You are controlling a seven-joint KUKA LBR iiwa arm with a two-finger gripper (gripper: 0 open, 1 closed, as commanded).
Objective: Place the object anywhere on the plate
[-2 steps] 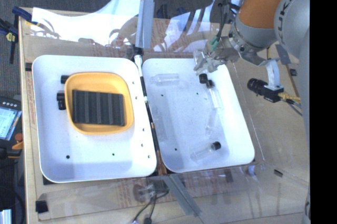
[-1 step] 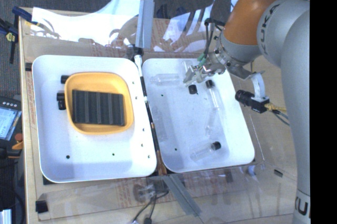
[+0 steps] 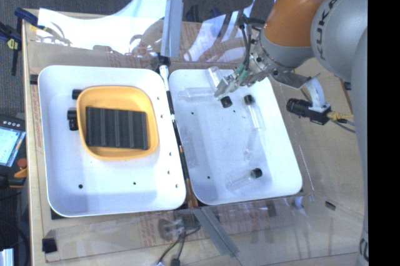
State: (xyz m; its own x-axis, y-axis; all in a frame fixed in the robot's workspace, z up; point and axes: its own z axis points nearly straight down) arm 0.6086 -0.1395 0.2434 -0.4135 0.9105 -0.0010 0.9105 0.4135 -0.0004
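Gripper (image 3: 228, 85) low over the right bin (image 3: 206, 183), pick step not yet done.
Whether it was released or clenched could not be told. Clear tubes (image 3: 253, 118) with dark caps lay in the right bin, well apart from the yellow plate (image 3: 112, 96) in the left bin (image 3: 56, 177). The next move likely called for a sure grasp, then carrying leftward.
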